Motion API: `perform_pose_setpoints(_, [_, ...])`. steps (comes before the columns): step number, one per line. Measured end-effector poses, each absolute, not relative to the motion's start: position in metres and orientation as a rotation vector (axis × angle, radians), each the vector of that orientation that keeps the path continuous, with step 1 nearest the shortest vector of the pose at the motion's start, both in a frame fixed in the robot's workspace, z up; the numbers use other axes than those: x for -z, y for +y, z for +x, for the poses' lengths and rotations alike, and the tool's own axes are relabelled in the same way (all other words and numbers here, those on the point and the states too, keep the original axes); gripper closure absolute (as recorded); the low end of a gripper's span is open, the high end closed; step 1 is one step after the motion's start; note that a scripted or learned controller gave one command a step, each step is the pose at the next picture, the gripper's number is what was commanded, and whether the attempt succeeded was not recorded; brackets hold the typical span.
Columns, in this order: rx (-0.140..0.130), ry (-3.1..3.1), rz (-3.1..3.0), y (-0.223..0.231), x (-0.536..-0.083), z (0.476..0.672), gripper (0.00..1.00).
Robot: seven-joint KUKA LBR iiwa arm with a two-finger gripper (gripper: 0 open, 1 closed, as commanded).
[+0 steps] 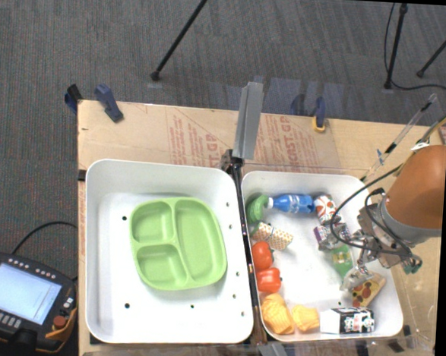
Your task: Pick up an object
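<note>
The blue bottle [292, 203] is lying lengthwise left-right; two red peppers [265, 266] are sitting nearby; gripper [375, 256] jaw state cannot be told.

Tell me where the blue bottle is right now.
The blue bottle lies on its side at the far edge of the right bin, between a green item and a red-and-white can.

We're up high on the one fixed camera, tilted down at a slant over the surface [173, 132], far enough back to take in both white bins [103, 203] whole plus grey floor beyond, the arm [420, 187] entering from their right.
</note>
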State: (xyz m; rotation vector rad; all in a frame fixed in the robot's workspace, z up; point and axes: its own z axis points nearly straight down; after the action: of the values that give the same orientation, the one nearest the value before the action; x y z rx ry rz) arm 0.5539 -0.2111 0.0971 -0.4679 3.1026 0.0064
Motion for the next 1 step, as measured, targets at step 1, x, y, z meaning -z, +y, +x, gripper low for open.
perform_pose_setpoints(1, [-0.004,3.109,-0.431,-0.1988,-0.0877,0.6154,0.00])
